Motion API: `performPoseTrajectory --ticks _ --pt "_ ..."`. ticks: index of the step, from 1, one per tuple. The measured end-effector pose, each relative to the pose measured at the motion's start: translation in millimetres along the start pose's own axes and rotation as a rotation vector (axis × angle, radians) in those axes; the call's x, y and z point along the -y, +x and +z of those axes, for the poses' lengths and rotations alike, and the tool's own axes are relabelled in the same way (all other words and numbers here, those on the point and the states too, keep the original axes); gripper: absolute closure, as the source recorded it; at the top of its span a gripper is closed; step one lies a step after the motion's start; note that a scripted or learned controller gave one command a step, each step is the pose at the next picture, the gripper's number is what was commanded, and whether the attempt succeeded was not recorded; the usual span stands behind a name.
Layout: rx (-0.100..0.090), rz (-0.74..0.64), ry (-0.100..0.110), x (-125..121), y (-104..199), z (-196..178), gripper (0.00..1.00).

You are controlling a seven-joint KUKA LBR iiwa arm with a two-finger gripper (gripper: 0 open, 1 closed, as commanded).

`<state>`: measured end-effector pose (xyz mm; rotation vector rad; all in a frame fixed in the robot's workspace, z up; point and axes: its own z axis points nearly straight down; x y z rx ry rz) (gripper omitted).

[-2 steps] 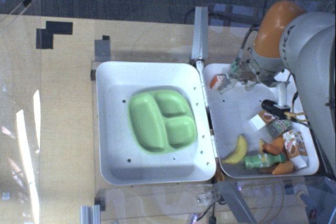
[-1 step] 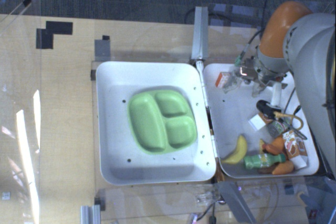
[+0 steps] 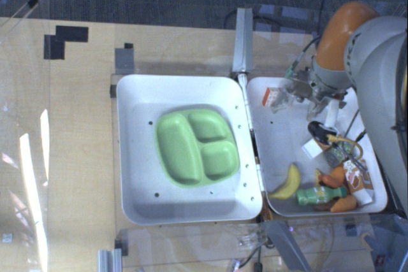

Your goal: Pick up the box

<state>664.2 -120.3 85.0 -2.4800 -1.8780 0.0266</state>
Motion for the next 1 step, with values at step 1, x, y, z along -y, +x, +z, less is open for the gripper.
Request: performPoseTrajectory --ticks 1 --pt "-0.005 0.197 0.022 -0.5 -8.8 -0.1 0.00"
